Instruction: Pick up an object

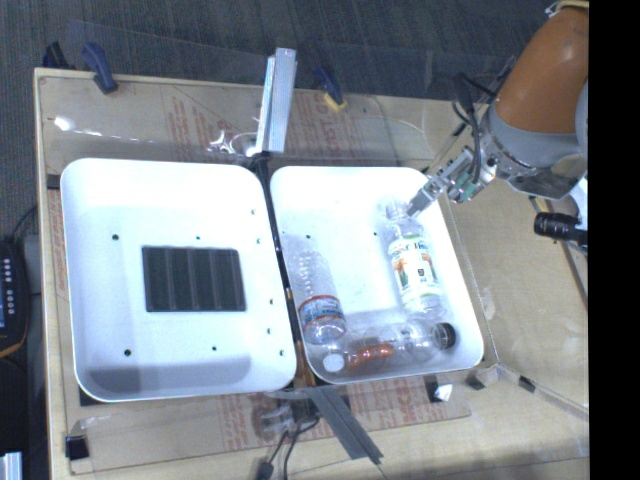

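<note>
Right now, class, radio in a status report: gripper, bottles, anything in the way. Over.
Gripper low at right white bin's far corner, by upright-labelled clear plastic bottle's cap. Three clear bottles crowd together there. Left white bin holds a dark ridged panel.

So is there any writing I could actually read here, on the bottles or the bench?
None can be read.
Bottle with the white label: coloured marks, too blurred.
Bottle with the blue band: print too small.
Bottle lying along the bin's near wall: no legible label.
Bench sheet: faint red lettering, too pale and small.

3 clear plastic bottles [415,268] lying in right bin [350,183]
</note>
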`<state>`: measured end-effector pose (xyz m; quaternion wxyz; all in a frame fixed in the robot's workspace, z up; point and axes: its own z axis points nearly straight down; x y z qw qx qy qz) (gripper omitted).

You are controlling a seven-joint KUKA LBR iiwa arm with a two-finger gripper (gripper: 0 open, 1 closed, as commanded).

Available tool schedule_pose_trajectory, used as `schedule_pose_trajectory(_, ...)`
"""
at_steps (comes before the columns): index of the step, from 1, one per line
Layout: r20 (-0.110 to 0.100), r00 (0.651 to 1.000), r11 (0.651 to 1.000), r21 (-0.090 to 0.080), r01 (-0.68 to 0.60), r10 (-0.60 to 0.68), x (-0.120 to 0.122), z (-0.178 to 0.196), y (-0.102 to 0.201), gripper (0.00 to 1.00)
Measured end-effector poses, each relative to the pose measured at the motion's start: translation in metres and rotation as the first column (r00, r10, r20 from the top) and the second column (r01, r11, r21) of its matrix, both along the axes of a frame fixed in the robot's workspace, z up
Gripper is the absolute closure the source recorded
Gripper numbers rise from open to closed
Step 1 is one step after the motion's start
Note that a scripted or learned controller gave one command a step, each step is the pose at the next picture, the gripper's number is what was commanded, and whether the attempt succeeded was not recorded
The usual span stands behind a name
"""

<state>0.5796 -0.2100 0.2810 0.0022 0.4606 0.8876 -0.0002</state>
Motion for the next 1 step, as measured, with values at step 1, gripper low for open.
schedule_pose_trajectory(1,0.0,1.0,1.0,0.0,0.0,0.0,-0.0001,-0.0001,-0.0002,0.0)
